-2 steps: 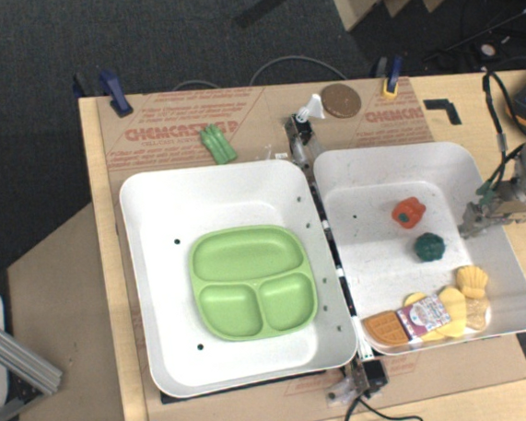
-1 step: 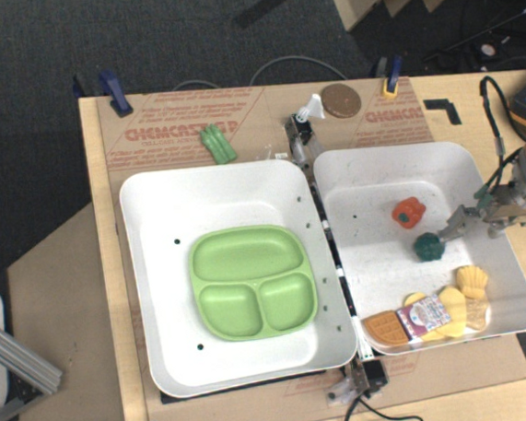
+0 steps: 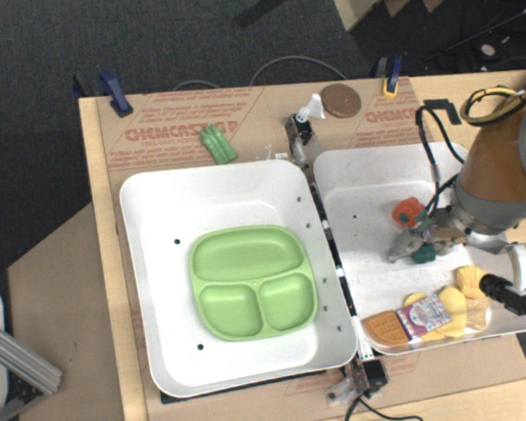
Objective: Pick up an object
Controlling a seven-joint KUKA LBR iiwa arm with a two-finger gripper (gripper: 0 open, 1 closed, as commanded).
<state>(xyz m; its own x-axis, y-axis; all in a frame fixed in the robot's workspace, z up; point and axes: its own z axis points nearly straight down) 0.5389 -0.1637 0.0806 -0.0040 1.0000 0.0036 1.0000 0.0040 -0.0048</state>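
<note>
My gripper (image 3: 415,239) is low in the right bin (image 3: 362,181), reaching in from the right under the orange-banded wrist (image 3: 499,165). A small red-orange object (image 3: 406,210) lies just behind it, touching or nearly touching. A small dark green object (image 3: 425,255) sits right at the gripper's front side, partly covered by it. I cannot see anything clearly held. Along the bin's front wall lie a clear packet with yellow and brown pieces (image 3: 428,317) and a yellow object (image 3: 470,278).
The left bin (image 3: 160,289) holds a green divided plate (image 3: 251,281). Behind the bins on the cardboard lie a green clip-like item (image 3: 219,144) and a brown disc (image 3: 341,101). Black cables (image 3: 435,156) hang across the right bin's back corner.
</note>
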